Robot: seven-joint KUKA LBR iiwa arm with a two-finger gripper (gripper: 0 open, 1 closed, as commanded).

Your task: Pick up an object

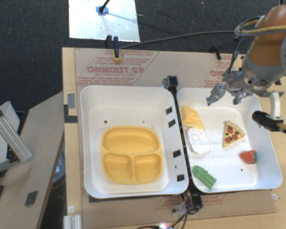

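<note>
Pizza slice (233,134) lies flat at your frame's right; tool (227,95), spread wide, hovers over the white bin (269,175).

grey arm (271,56), orange band, grey cables, metal two-finger gripper (227,94)

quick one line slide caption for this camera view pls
KUKA arm's gripper hovers with jaws open over the right bin of toy food; a yellow divided plate sits in the left bin.
</note>
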